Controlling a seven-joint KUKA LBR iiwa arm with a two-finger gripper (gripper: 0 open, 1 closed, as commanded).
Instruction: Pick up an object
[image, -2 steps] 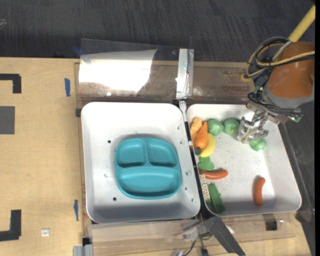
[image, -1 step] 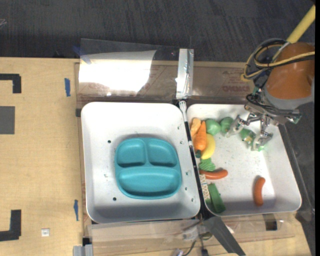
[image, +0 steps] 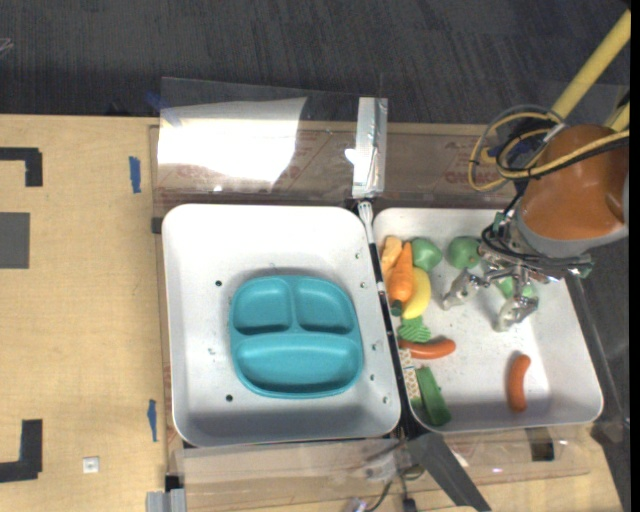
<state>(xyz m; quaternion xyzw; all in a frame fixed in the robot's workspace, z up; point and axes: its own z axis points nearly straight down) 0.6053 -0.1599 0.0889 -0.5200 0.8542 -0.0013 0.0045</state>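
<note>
Over the right bin: your pincer (image: 488, 290) hangs low, fingers spread, nothing between them.
Targets: green pieces (image: 462, 250) near the fingers; carrot (image: 401, 272), banana (image: 419, 295), red chilli (image: 432, 348) and cucumber (image: 432, 393) along the left wall; sausage (image: 517, 381) well apart.
Left bin (image: 200, 240): teal divided plate (image: 296, 334).
Risk: you may close on bare floor; crowded wall pieces could slip or jam.
</note>
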